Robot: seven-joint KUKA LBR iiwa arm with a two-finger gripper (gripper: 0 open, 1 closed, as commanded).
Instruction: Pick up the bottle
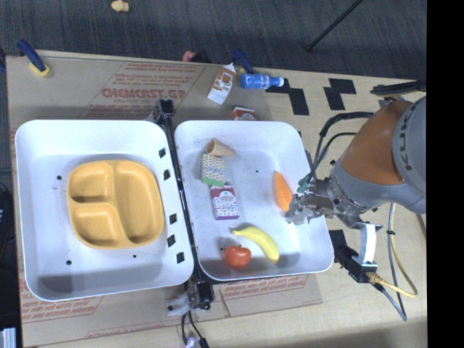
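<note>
A small blue bottle [259, 82] lies on its side on the cardboard behind the right bin [312, 256], outside it. My gripper [299, 209] hangs low over the right edge of that bin, just right of an orange carrot [282, 191]. It is far from the bottle, which lies well behind it and to its left. Nothing shows in its grasp.
The right bin holds a patterned carton [214, 165], a maroon packet [225, 201], a banana [259, 241] and a tomato [237, 256]. The left bin [36, 151] holds a yellow divided plate [116, 201]. A small milk carton [222, 84] lies left of the bottle.
</note>
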